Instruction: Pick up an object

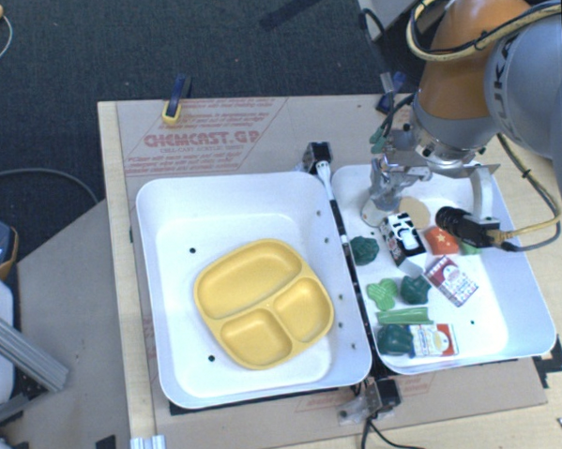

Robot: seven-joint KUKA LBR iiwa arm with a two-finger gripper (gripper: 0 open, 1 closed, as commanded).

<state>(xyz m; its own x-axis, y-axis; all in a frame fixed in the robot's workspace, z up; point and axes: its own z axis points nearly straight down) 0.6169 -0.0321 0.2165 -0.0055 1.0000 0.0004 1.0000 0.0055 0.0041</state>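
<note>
My gripper [385, 202] hangs over the far left part of the right bin [515, 300], just behind a black and white carton [404, 237]. Nothing shows between its fingers. Near it lie a dark green piece [364, 250], a red-orange object [442, 240] and a red and white packet [450, 279]. Toward the front of that bin sit a light green vegetable [382, 292], a dark green lump [415, 290], a green stick [404, 316] and a green and white carton [417, 339].
The left bin [166, 272] holds a yellow divided plate [263, 302]. A black divider strip [341, 239] runs between the bins. A blue and yellow clamp [174, 102] sits at the board's far edge.
</note>
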